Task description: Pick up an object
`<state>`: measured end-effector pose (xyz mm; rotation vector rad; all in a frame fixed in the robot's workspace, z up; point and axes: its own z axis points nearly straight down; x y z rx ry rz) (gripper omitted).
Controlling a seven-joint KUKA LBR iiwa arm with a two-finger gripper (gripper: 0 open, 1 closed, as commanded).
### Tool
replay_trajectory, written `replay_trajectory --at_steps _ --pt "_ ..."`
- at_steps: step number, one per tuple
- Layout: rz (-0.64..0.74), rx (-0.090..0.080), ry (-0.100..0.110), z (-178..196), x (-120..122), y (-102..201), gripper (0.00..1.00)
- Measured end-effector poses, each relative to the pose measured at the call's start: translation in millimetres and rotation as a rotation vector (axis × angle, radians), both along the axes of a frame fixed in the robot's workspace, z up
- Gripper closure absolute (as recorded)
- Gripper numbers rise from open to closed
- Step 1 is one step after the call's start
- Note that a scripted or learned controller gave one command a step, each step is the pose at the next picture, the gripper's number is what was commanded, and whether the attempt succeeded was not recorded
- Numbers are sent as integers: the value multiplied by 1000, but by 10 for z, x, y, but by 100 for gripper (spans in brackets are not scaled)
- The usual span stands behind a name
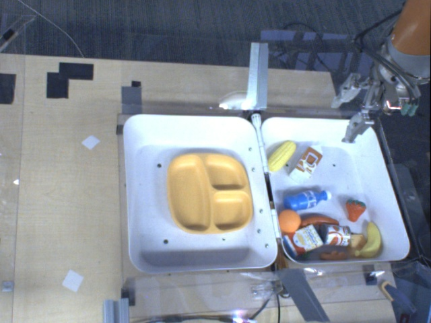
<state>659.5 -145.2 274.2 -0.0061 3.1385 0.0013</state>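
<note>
Objects are gathered in the right bin (397, 200): a corn cob (281, 155) and small carton (306, 161) near its top-left corner, a blue bottle (306, 199) mid-bin, and an orange (289, 221), sauce bottle (322, 236), strawberry (355, 208) and banana (372, 239) along its lower edge. A yellow tray (207, 192) is seen in the left bin (138, 200). The gripper (355, 128) is poised at the right bin's top-right corner (nothing grasped; whether clenched cannot be told).

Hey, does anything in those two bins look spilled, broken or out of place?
Nothing looks spilled or broken. The right bin is crowded: the sauce bottle lies on its side among the orange and banana, and the blue bottle also lies flat. The yellow tray sits flat in the left bin.
</note>
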Motion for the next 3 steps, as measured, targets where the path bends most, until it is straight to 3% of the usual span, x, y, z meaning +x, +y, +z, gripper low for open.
replay_trajectory --at_steps 1,2,3 --pt "-301 1 7 -1354 89 277 0" --pt "-135 0 1 -1417 -9 264 0" --pt "21 -8 -32 -1588 -25 -128 0"
